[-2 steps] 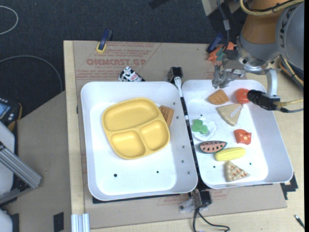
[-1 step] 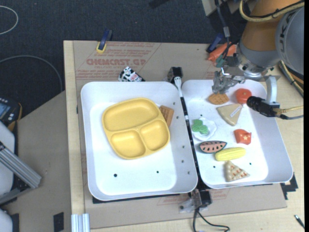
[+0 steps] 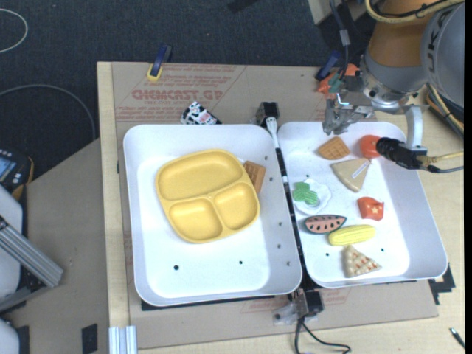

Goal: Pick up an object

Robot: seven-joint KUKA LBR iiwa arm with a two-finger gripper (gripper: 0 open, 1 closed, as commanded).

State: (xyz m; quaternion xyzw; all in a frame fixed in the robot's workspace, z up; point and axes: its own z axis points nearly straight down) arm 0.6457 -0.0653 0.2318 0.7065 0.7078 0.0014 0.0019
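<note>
Red printed lettering on the brown cardboard sheet (image 3: 221, 87) under the bins reads "CHEMCAST GP", or close to it, along the upper middle of the frame; smaller red lines beneath it are too fine to read. A blue and yellow clamp (image 3: 157, 63) grips the sheet's upper left edge, and a small black and white patterned object (image 3: 198, 114) lies on the sheet just above the left bin.

The grey two-finger gripper (image 3: 338, 124) hangs at the upper right of the frame, over the top edge of the right white plastic bin (image 3: 426, 220), under the arm's orange band (image 3: 402, 21). Its tips sit just above a tan waffle-shaped toy (image 3: 334, 149); whether they touch it, and how far apart they stand, cannot be told from this angle. Nothing visible sits between them.

The right bin carries the toy foods: the waffle piece, a red tomato-like toy (image 3: 368, 146) beside it, a pale beige wedge (image 3: 351, 174), a green leafy piece (image 3: 305, 194), a red pepper-like piece (image 3: 372, 208), a watermelon slice with dark rind (image 3: 325, 223), a yellow corn cob (image 3: 352, 234) and a pizza-like triangular slice (image 3: 360, 262) at the lower end.

The left white bin (image 3: 147, 271) holds a yellow three-compartment plastic plate (image 3: 208, 195), with a brown waffle-textured piece (image 3: 255, 174) touching its right rim.
</note>
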